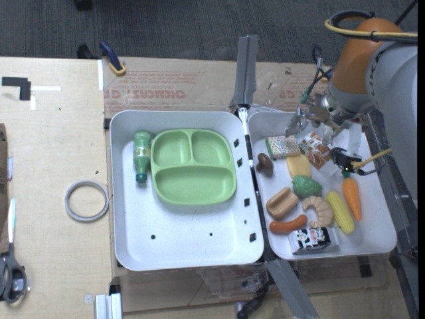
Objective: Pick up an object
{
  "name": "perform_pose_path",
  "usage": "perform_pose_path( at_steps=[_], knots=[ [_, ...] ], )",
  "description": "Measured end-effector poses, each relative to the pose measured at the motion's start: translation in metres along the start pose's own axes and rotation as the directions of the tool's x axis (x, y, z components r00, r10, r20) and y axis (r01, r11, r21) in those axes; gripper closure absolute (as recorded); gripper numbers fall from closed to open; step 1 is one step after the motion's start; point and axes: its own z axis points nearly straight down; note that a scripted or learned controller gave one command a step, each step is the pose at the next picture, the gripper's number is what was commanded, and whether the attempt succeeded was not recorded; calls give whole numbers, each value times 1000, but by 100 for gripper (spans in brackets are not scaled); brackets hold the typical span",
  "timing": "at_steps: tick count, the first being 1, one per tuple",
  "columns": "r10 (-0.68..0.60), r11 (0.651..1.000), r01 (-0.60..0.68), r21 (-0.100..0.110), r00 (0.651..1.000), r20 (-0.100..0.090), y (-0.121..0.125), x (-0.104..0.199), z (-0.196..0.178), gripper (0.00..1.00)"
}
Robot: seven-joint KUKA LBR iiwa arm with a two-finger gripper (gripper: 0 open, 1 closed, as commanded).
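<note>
The gripper (307, 119) hung over the right bin's (378, 244) far edge; how its pincer stood could not be told. Toy food, a carrot (351, 198) included, crowded below; isolating one piece seemed wisest.

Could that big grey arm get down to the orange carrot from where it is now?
Probably yes. The carrot lies near the right edge of the right bin with nothing on top of it; only the corn cob lies close beside it. The gripper hangs over that bin's far end.
</note>
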Motion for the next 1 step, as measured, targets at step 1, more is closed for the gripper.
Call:
perform_pose_path(
  at_steps=[1],
  knots=[
    [-111,994,111,2,994,1,2,-10,23,0]
  ],
)
